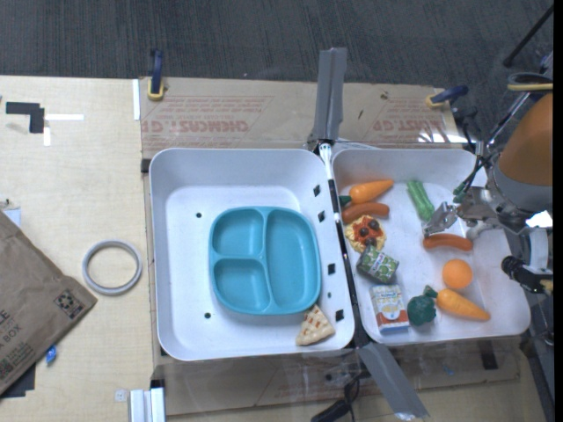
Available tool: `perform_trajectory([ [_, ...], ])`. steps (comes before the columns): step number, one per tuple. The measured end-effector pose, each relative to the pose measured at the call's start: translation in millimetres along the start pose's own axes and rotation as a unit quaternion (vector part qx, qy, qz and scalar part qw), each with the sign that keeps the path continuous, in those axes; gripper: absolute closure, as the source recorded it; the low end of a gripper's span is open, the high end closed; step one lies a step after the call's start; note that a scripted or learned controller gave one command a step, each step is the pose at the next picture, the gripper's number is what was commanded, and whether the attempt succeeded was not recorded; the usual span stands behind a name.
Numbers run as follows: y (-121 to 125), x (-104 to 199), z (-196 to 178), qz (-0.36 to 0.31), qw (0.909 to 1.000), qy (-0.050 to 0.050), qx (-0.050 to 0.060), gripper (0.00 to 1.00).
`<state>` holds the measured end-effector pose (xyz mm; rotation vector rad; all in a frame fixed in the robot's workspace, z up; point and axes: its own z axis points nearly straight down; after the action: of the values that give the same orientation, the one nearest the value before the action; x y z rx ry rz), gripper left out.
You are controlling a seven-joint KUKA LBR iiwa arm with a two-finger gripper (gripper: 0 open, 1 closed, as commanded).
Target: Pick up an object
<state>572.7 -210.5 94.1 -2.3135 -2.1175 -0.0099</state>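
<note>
My gripper (pixel 442 219) hangs low over the right bin (pixel 400 163), just above an orange-red sausage (pixel 447 243) and right of a green bean pod (pixel 420 198). Nothing shows as held. Around it lie an orange (pixel 456 273), a carrot (pixel 463 304), a broccoli floret (pixel 422 309), a small juice carton (pixel 388 309), a green packet (pixel 378 265), a mini pizza (pixel 365 231), a brown sausage (pixel 365 210) and a second carrot (pixel 369 189). The left bin (pixel 176 236) holds a teal divided plate (pixel 264 260) and a waffle wedge (pixel 315 328).
The arm's orange band (pixel 532 143) comes in over the right bin's right wall. On the bench to the left lie a grey tape ring (pixel 112 265) and a brown cardboard box (pixel 31 310). Blue clamps (pixel 157 73) hold the cardboard sheet behind the bins.
</note>
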Motion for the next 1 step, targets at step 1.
perform_trajectory([
  [1, 0.0, 0.0, 0.0, 0.000, 1.0000, 0.000, 0.000, 0.00],
])
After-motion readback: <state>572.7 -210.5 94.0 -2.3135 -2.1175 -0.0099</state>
